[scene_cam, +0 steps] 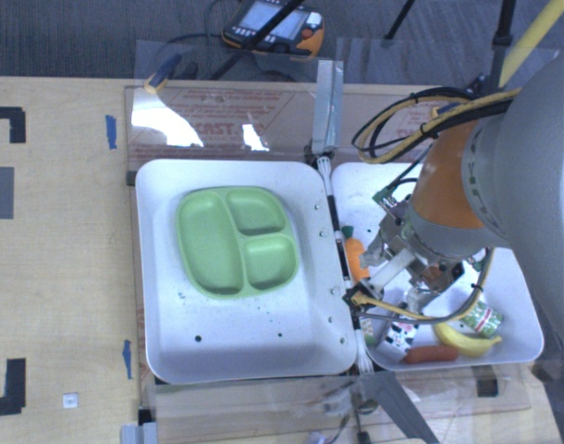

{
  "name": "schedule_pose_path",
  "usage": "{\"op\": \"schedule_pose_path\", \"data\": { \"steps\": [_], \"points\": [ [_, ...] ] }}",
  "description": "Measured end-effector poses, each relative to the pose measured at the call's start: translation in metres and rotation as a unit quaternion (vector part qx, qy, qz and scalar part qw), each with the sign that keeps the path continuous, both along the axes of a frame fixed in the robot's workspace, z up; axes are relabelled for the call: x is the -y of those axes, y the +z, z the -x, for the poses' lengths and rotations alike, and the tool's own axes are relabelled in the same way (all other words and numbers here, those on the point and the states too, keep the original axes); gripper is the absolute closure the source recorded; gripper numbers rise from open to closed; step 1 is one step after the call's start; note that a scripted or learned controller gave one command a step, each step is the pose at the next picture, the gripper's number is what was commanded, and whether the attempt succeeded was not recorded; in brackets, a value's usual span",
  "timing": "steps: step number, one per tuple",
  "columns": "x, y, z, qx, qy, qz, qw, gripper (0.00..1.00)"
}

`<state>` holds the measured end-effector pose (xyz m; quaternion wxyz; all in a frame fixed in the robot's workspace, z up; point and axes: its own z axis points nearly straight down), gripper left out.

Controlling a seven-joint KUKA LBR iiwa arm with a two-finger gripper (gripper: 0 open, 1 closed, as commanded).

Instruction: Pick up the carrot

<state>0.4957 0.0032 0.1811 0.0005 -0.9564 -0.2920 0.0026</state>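
The carrot (354,256) is a small orange piece in the right bin (521,276), close against that bin's left wall. Part of it is hidden by the gripper (382,268), which hangs low over the bin just to the carrot's right, at the end of the grey arm with the orange band. Whether the carrot is between the fingers cannot be seen from this view.
A green divided plate (236,240) lies in the left bin (162,322). At the front of the right bin lie a yellow banana (467,340), a green-and-white can (484,320), a red sausage (434,354) and a small pale item (398,337).
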Motion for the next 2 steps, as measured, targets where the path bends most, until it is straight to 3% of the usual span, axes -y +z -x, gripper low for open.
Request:
{"op": "schedule_pose_path", "data": {
  "steps": [1,2],
  "points": [
    [0.0641,-0.0002,-0.0246,-0.001,-0.010,-0.0001,0.9999,0.00],
    [0.0735,0.0056,-0.0340,0.000,0.118,-0.0005,0.9930,0.00]
  ]
}}
